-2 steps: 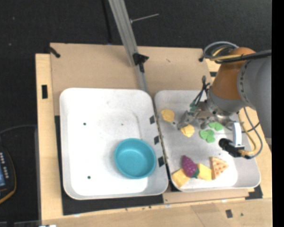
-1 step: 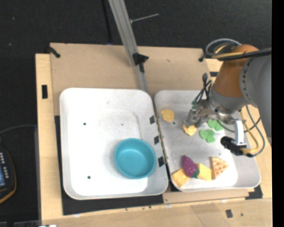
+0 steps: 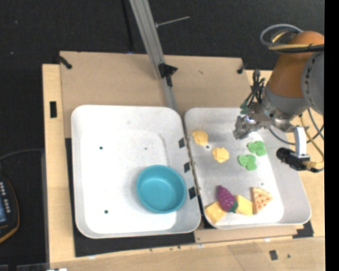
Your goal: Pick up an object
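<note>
My gripper (image 3: 243,128) hangs over the upper right part of the right bin (image 3: 288,208), at the end of the grey and orange arm. Below and left of it lie two small yellow pieces (image 3: 200,138) (image 3: 220,154). Two green pieces (image 3: 256,148) (image 3: 247,161) lie just below and right of it. Near the bin's front edge sit a purple piece (image 3: 226,197), a yellow block (image 3: 215,212), another yellow wedge (image 3: 244,206) and an orange pizza slice (image 3: 261,199). Nothing shows between the fingers.
A blue bowl (image 3: 160,188) sits in the left bin (image 3: 96,123), near its front right. A grey metal pole (image 3: 150,38) slants down from the top to the gap between the bins. A black cable part (image 3: 291,158) hangs at the right bin's right edge.
</note>
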### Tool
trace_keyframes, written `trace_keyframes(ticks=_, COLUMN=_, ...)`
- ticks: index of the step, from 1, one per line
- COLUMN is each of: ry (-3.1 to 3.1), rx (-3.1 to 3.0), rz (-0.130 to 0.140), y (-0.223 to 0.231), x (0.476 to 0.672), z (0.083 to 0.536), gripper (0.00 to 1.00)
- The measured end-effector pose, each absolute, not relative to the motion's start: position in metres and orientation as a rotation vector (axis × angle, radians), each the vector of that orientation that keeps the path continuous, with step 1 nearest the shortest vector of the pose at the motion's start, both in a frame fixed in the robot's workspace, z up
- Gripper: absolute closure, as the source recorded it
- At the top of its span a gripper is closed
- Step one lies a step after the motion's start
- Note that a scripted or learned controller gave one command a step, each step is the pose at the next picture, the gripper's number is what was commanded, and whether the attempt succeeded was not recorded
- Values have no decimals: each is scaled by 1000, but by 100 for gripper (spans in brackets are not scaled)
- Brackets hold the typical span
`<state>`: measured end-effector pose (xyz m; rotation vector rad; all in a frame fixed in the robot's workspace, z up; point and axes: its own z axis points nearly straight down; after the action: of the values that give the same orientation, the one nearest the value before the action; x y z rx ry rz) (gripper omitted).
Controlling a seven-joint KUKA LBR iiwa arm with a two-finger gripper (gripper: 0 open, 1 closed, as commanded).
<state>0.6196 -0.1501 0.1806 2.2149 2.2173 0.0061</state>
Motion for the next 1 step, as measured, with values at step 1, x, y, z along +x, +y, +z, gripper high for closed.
trace_keyframes(ticks=1, ry=2222, rx=2218, rz=0, y=-152, x=620, z=217, gripper=100)
